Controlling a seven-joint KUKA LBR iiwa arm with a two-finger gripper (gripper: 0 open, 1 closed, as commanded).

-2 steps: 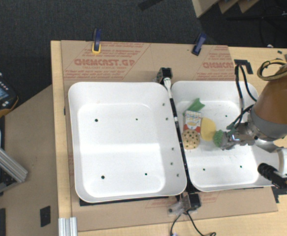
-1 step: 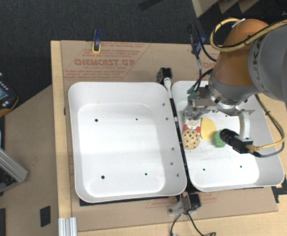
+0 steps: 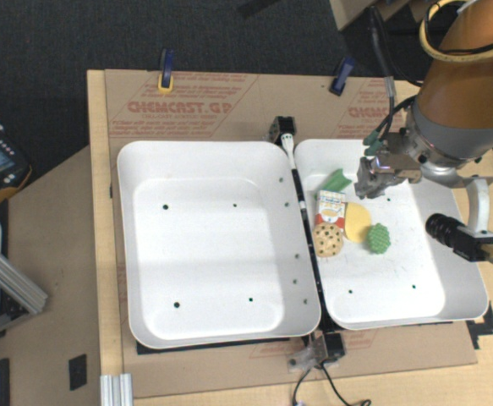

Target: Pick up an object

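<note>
From the camera view, my worry is the cluster in the right bin [image 3: 449,299]: the carton [image 3: 331,205], cookie [image 3: 328,240], yellow piece [image 3: 358,222] and two green pieces sit touching or just beside one another, so a descent could nudge them apart or catch two. The arm reaches in from the right, gripper [image 3: 371,180] hanging just right of the carton, above the bin. I cannot tell its state.

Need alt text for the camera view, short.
Seen from above, the robot arm's claw hangs over the right white bin, just above a cluster of small items: a green piece, a small printed packet, a yellow piece, a cookie and a bumpy green item. The left white bin sits alongside.
</note>
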